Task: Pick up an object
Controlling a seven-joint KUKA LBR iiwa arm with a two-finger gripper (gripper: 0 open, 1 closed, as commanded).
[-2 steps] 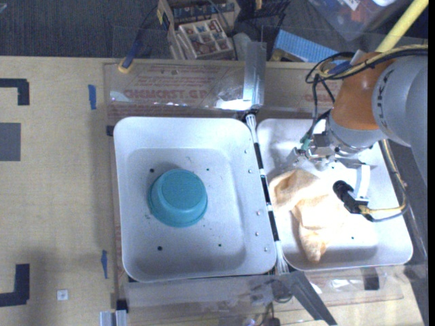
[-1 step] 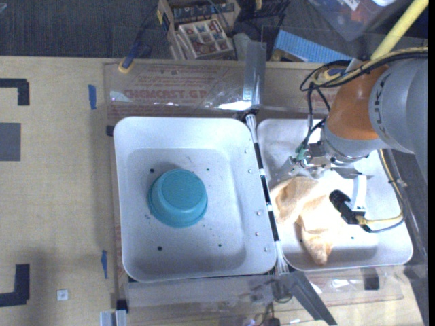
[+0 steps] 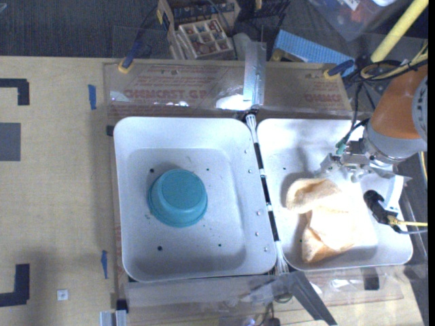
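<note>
Camera view: cloth (image 3: pixel 325 217) near bin wall (image 3: pixel 394 253).

Bright, even light from overhead. Strong glare washes out the right bin (image 3: pixel 299 141) floor around the end effector (image 3: pixel 346 165); pale cloth (image 3: pixel 326 216) just below it nearly blown out, edges soft. Hot spot on clear sheeting (image 3: pixel 231 100) up-left of the end effector. Soft shadow under teal bowl (image 3: pixel 178 197), far left. Overall slightly soft, low resolution; background clutter dim.
</note>
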